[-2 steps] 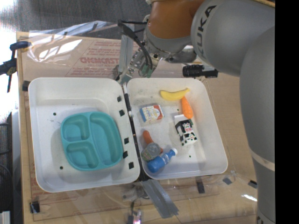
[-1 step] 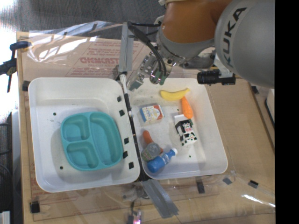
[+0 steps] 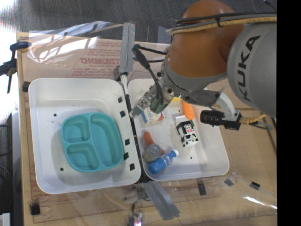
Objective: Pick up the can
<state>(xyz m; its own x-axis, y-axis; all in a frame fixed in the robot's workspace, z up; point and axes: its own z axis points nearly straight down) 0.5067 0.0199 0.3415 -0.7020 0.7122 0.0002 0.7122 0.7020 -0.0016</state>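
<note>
Over the right bin's [image 3: 216, 166] far left part, the gripper [image 3: 151, 103] hangs above a small carton [image 3: 151, 117]; whether it is parted, I cannot tell. The can [image 3: 152, 151] lies nearer.

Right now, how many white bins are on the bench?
2. The left bin holds a teal divided tray. The right bin holds the can and other small items, with the arm above its far end, possibly hiding more.

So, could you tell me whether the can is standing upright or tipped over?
Apparently upright: the can shows its round grey top to the overhead camera, beside the blue bottle.
</note>
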